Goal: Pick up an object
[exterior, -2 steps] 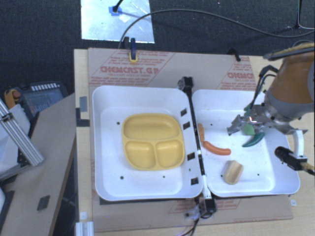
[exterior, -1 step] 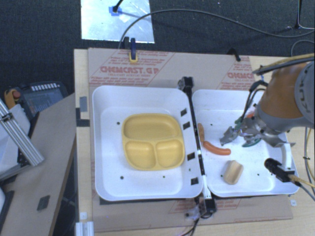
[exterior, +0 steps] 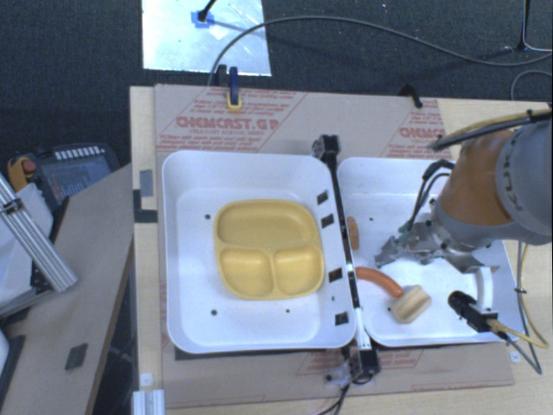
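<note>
The right bin (exterior: 380, 180) holds the likely targets: an orange sausage-shaped toy (exterior: 378, 280) near the divider, a tan cork-like block (exterior: 410, 304) just beside its right end, and a small brown piece (exterior: 352, 230) against the left wall. The sausage looks light, smooth and probably slippery plastic; a grip across its narrow middle seems safest, since its rounded ends could squirt out. The block looks light and stiff, with flat sides that should pinch well. The left bin (exterior: 186, 232) holds a yellow divided plate (exterior: 263, 249), broad and awkward to pinch. The arm (exterior: 492, 184) leans in from the right, its wrist bent down, and the gripper (exterior: 399, 247) hangs just above and beyond the sausage; how its claw stands cannot be told.
</note>
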`<state>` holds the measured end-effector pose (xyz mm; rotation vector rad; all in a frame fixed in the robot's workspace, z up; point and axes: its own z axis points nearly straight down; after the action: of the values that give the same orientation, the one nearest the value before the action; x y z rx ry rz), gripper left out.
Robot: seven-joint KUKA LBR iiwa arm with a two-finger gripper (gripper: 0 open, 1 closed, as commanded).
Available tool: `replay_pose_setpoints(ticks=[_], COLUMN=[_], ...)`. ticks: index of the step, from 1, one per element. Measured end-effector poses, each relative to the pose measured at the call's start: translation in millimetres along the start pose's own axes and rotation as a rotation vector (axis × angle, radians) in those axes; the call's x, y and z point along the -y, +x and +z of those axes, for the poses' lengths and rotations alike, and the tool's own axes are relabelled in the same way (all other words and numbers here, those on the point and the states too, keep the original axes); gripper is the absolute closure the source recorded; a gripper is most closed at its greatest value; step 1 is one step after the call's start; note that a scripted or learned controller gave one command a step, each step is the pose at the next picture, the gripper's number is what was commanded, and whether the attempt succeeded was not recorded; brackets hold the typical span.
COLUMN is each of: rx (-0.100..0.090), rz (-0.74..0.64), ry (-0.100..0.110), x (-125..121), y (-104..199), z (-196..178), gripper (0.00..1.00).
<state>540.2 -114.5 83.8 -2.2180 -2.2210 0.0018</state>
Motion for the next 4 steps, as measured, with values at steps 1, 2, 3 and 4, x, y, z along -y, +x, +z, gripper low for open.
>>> replay_pose_setpoints(ticks=[1,2,3,4], rx=[0.002,0.002,0.002,0.002], rz=[0.000,-0.003,-0.004,-0.003], ry=[-0.005,-0.010,-0.010,-0.007], x=[-1,-3,-7,-9], y=[-1,2,9,9], z=[-13,-77,-123,-151], gripper=[1.00,1.00,1.00,1.00])
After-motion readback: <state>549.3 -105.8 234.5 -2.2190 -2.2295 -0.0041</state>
